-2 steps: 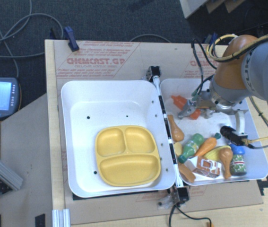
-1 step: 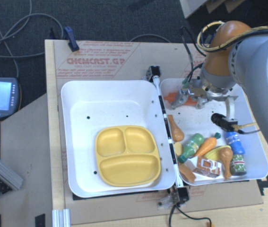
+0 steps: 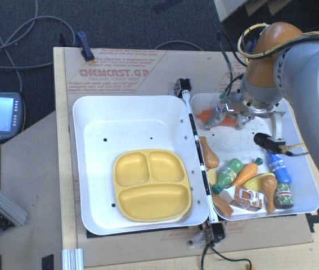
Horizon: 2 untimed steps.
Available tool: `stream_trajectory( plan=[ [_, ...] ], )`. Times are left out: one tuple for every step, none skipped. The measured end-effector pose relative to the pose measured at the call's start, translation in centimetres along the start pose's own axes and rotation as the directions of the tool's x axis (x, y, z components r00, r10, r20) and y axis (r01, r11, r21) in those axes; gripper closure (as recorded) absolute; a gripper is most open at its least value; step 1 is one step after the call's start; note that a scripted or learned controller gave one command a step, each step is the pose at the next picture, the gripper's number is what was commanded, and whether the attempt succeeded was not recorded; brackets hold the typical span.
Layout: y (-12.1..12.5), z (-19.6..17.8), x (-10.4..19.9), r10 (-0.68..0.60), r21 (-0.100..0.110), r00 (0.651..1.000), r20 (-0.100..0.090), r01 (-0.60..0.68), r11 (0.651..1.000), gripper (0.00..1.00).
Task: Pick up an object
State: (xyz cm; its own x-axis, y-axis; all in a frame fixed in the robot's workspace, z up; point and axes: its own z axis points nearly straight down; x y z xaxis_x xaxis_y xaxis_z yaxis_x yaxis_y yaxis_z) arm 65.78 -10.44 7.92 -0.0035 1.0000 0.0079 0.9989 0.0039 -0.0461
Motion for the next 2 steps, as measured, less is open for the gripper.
stream_trajectory(
  plan=[
    [-0.03,0.00,0.15,0.001,-0.001,1.000,0.005,-0.001,1.000,0.00],
    [-0.02,0.00,0.01,0.000,-0.001,1.000,0.002,0.000,1.000,0.00]
  ],
)
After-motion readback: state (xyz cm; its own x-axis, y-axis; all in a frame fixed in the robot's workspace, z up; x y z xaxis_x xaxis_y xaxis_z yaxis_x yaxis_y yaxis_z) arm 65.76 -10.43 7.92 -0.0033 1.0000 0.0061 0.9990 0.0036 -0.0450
